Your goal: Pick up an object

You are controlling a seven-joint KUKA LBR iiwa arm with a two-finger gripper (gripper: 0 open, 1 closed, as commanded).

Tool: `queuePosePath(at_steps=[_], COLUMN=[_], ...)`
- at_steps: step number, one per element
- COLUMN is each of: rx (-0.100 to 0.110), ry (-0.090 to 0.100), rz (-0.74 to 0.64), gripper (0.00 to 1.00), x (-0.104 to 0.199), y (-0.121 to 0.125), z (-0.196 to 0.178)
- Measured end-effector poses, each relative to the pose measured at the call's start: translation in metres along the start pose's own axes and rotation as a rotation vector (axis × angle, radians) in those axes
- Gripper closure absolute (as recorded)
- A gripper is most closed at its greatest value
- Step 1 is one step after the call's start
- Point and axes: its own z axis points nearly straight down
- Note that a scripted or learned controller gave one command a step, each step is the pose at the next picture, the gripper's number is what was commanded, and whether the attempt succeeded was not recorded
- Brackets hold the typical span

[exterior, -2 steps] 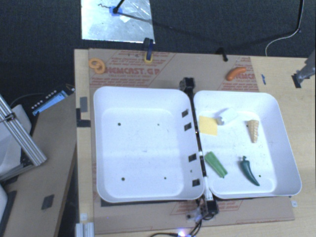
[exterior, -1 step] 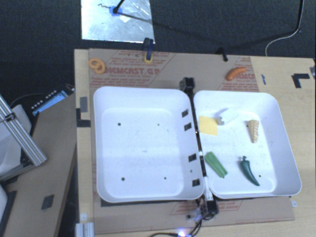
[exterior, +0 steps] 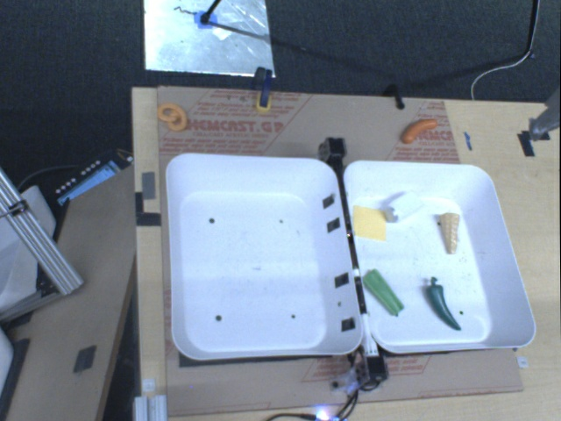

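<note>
Objects sit loose in the right bin [exterior: 504, 235]: a yellow block [exterior: 369, 224] beside a white piece [exterior: 402, 206], an ice-cream cone [exterior: 450, 231], a green pod [exterior: 383, 291] and a dark green pepper [exterior: 442, 304]. My arm [exterior: 545, 121] barely edges in at upper right, well apart from them, touching nothing, and I cannot tell how my hand stands.

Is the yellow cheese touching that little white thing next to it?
Touching. The camera view shows the yellow cheese with its upper right corner meeting the little white thing, no bin floor visible between them.
</note>
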Motion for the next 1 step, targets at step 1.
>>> queuePosePath(at_steps=[1], rx=[-0.004], ry=[-0.001], rz=[-0.003], gripper=[1.0], x=[-0.0003], y=[0.0006], z=[-0.0116])
